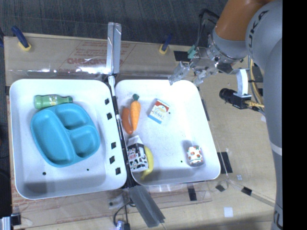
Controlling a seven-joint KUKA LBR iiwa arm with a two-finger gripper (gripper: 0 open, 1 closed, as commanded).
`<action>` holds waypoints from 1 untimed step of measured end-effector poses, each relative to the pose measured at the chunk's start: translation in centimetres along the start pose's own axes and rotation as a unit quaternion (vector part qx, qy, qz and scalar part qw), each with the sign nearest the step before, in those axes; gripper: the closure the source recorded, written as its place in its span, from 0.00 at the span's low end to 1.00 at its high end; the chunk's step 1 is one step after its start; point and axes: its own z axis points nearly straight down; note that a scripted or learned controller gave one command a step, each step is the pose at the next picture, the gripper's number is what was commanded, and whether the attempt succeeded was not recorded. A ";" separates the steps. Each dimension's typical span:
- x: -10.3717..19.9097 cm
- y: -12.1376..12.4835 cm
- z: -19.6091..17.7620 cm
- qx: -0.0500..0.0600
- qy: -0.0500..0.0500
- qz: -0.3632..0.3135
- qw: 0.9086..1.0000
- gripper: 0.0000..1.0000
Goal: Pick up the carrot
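Camera view. Faint red print on the brown cardboard sheet (91,51) behind the bins is too blurred to read. The small white carton with a red and blue label (159,111) and the small white can with red markings (194,155) carry printing that cannot be made out.

The tool (184,74) hangs over the far rim of the right-hand shallow white bin (204,128). Its two pale fingers (176,74) stand slightly apart, with nothing between them.

The orange carrot with a green top (135,113) lies in the right-hand bin near its left wall, green end pointing away from the camera, just beside an orange sausage-shaped piece (126,120). It lies well apart from the tool, to the tool's left and nearer the camera.
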 end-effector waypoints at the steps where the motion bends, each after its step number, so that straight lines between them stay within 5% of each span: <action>1: 7.7 0.6 6.0 0.000 0.000 -0.100 0.995 0.00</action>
